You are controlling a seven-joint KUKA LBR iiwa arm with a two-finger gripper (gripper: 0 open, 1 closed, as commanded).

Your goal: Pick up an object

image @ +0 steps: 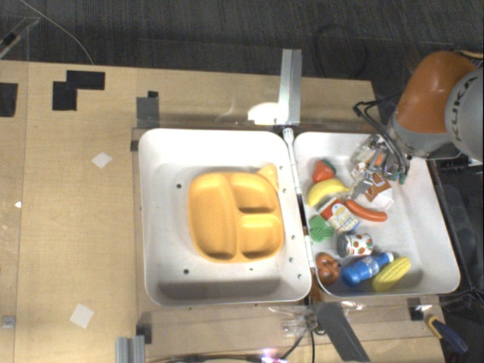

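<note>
Left bin [151, 225] on the worktop [68, 225]: a yellow divided tray [231, 216] is seen lying flat in it. Right bin [442, 263]: toy items are clustered toward its left half — red pepper [324, 170], banana [324, 193], green piece [321, 231], small carton [342, 218], sausage [367, 212], printed can [355, 244], brown piece [327, 266], blue bottle [364, 269], yellow corn [392, 273]. The pincer [370, 174] is positioned low over the bin's upper part, just beside the sausage and a white-and-brown packet [378, 193]. Finger state cannot be told; nothing is seen pinched.
</note>
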